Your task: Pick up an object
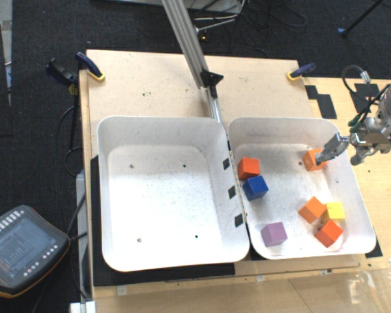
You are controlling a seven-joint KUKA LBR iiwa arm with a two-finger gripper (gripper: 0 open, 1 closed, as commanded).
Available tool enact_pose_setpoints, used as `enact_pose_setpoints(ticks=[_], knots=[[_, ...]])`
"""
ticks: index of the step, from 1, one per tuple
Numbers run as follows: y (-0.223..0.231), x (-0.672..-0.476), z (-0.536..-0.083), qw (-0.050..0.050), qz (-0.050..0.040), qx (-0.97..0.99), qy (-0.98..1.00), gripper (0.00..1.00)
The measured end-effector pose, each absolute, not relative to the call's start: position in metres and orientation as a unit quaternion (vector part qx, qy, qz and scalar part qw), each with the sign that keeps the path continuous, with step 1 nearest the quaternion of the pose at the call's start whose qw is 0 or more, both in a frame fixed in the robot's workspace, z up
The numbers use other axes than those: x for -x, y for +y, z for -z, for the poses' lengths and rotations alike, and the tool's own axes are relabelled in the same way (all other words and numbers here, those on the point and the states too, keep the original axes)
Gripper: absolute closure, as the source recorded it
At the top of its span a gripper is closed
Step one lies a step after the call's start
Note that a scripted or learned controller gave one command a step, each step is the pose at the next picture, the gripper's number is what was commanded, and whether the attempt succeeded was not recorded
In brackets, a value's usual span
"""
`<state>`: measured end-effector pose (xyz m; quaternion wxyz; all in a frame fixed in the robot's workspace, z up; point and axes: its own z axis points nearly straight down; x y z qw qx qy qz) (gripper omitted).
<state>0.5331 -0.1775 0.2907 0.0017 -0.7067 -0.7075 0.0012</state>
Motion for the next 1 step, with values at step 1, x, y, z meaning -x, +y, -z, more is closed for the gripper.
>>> enact_pose_setpoints(ticks=[1], knots=[[-0.1773,-0.5339,-0.2929,0.0,-0.0001,0.707,-0.707,0.0]])
